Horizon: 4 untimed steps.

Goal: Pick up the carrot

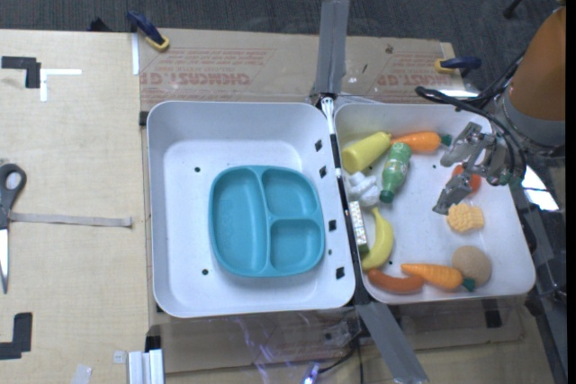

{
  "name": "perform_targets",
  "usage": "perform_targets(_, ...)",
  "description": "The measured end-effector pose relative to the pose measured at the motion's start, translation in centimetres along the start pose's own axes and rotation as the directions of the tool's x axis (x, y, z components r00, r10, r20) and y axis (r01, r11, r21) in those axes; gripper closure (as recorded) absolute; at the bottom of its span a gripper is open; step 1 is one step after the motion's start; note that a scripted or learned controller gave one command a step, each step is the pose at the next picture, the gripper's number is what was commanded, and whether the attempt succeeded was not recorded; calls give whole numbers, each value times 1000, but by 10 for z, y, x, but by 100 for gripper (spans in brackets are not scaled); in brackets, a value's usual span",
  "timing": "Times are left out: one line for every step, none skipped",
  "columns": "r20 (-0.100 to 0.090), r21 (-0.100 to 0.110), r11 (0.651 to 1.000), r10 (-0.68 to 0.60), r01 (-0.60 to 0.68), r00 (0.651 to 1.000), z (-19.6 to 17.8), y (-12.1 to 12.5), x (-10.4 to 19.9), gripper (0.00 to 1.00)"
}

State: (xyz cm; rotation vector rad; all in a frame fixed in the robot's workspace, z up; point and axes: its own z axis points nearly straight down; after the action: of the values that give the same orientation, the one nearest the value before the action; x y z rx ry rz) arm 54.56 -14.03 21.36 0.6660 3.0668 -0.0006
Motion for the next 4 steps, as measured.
perform_targets(2, 0, 999, -32, 32, 999, 120, -55, -22, 0)
perform_targets(3, -1, 997, 82, -82, 997, 44, -29, -101, 0)
perform_targets(0, 0, 995, 101, -101, 995, 47, -69, -47, 0)
perform_targets(27, -8, 984, 177, -177, 984, 89, -70, -49, 0)
